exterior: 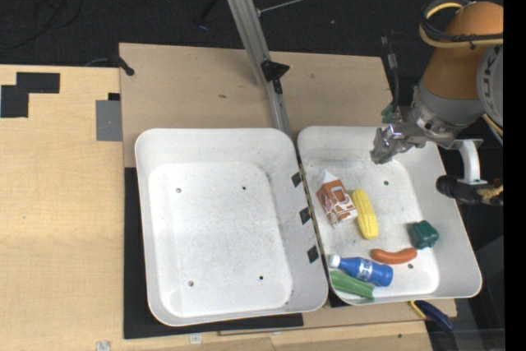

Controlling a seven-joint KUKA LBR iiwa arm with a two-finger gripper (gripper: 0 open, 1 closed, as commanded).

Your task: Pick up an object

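Note:
The right bin holds a brown and white carton, a yellow corn cob, an orange sausage, a dark green block, a blue bottle and a green vegetable. My gripper hangs over the back of the right bin, up and to the right of the carton. Nothing shows between its fingers, and the objects lie apart from it toward the bin's front.
The left bin sits beside the right one, with black clips along the shared edge. A slanted metal rail rises behind the bins. The arm's orange band is at the right, and a pale wooden table lies left.

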